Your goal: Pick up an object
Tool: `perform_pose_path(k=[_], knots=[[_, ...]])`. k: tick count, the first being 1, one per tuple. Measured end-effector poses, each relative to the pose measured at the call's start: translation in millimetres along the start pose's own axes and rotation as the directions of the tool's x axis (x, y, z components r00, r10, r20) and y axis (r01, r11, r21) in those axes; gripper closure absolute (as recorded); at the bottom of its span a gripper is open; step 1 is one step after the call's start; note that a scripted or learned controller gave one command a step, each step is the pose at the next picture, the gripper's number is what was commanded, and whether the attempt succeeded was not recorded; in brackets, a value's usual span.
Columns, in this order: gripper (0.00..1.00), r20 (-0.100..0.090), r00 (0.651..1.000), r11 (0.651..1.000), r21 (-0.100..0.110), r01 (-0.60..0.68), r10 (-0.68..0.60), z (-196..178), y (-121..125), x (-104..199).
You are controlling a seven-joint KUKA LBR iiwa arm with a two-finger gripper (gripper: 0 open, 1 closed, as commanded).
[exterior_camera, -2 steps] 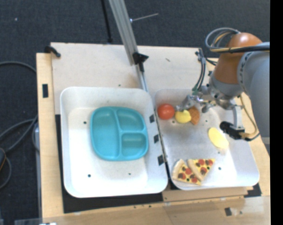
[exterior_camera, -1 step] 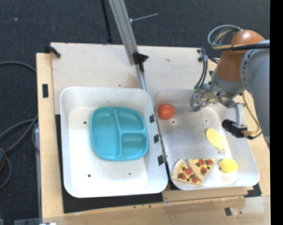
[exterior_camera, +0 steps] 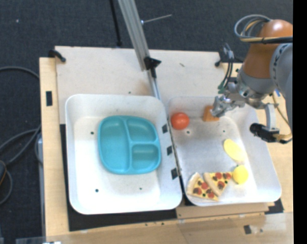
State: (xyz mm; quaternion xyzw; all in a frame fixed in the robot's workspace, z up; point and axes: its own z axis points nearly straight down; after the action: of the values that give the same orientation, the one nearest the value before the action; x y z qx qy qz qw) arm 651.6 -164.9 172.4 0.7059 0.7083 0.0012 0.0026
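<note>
One arm, grey with an orange band, reaches in from the right of the camera view and brings its jaws (exterior_camera: pixel 218 109) low over the far edge of the right bin (exterior_camera: pixel 262 184). A small orange-brown object (exterior_camera: pixel 210 115) lies directly at the tip of the jaws, on their near-left side, touching or nearly so; whether it sits between the fingers or just beside them cannot be told, nor can the width of the opening, since the wrist hides the fingers from above. The object is too small and too covered to show a long axis. A red tomato-like ball (exterior_camera: pixel 179 120) rests to the left of it, near the wall shared by the two bins and well apart from the jaws. Nearer the viewer in the same bin lie a pale yellow piece (exterior_camera: pixel 233 149), a round yellow lemon-like piece (exterior_camera: pixel 240 174) and a toy pizza in slices (exterior_camera: pixel 209 185), all well apart from the jaws. The left bin (exterior_camera: pixel 82 131) holds a teal divided tray (exterior_camera: pixel 128 145). Both bins stand on the pale counter (exterior_camera: pixel 102 70). Judged from this layout, the orange-brown object is the likely target, and the coming move turns on whether it lies inside the jaws or just off their left side
</note>
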Motion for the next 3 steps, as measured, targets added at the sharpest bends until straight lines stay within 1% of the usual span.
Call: perform_pose_path(k=[1, 2, 3], knots=[[1.00, 0.001, 1.000, 1.000, -0.002, 0.001, -0.001, -47.4, 4.9, -7.7], [1.00, 0.001, 1.000, 1.000, -0.003, 0.001, -0.001, -113.1, 6.3, -9.7], [1.00, -0.003, 1.000, 1.000, 0.004, 0.003, -0.003, -111.9, 0.7, 46.7]])
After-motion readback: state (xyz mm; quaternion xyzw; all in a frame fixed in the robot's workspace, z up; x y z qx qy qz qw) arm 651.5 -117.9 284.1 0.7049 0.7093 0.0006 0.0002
